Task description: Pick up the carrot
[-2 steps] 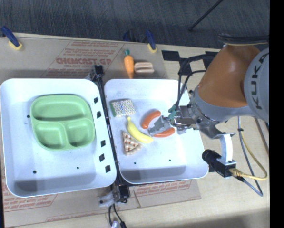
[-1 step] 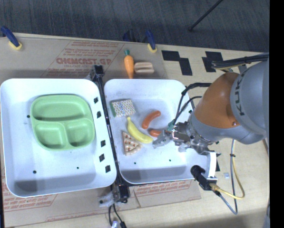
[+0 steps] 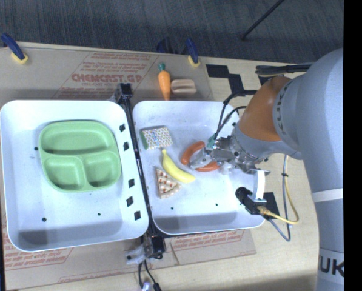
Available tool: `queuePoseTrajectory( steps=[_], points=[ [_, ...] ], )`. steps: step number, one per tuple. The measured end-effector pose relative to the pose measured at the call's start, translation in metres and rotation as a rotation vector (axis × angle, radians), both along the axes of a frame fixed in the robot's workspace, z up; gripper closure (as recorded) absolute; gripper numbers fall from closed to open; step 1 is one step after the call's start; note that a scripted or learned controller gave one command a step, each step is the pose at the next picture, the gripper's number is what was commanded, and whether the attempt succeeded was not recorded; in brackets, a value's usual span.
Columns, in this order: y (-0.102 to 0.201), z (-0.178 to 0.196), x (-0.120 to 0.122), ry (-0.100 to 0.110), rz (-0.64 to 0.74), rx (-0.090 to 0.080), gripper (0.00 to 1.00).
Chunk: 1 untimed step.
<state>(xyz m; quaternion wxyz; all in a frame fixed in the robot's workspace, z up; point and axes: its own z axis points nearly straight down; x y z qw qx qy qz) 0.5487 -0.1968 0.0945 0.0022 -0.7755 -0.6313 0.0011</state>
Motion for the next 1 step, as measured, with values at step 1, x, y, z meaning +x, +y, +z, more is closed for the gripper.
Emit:
queuePoseTrajectory(
  steps=[1],
  points=[
    [0.0039, 0.1478, 0.0509, -0.003, -0.034, -0.002, 0.0]
  ],
)
